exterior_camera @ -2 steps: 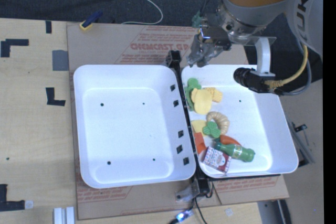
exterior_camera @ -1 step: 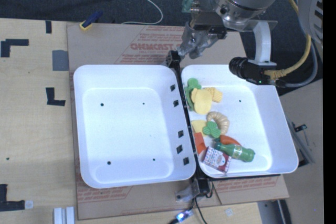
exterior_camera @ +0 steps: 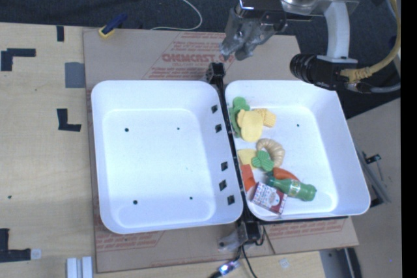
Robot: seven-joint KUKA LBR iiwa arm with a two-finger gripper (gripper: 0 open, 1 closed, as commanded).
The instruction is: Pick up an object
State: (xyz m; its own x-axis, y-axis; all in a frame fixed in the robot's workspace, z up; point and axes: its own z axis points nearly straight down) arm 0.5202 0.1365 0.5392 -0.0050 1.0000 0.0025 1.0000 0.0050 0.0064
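My gripper (exterior_camera: 236, 51) hangs high above the back edge of the bins, near where the two meet, with nothing between its fingers, which look close together. The right bin (exterior_camera: 326, 133) holds a cluster of toy food along its left side: a green piece (exterior_camera: 240, 104), a yellow piece (exterior_camera: 248, 124), a waffle-like yellow piece (exterior_camera: 266, 118), a tan ring-shaped pastry (exterior_camera: 272, 149), a green leafy piece (exterior_camera: 262, 161), an orange carrot-like piece (exterior_camera: 285, 174), a green bottle (exterior_camera: 295, 189) and a red-and-white packet (exterior_camera: 268, 198).
The left bin (exterior_camera: 156, 153) sits beside the right one on a cardboard sheet (exterior_camera: 176, 62). A blue-and-yellow item (exterior_camera: 113, 24) lies at the cardboard's back left corner. Black clips (exterior_camera: 215, 71) join the bins along the middle.
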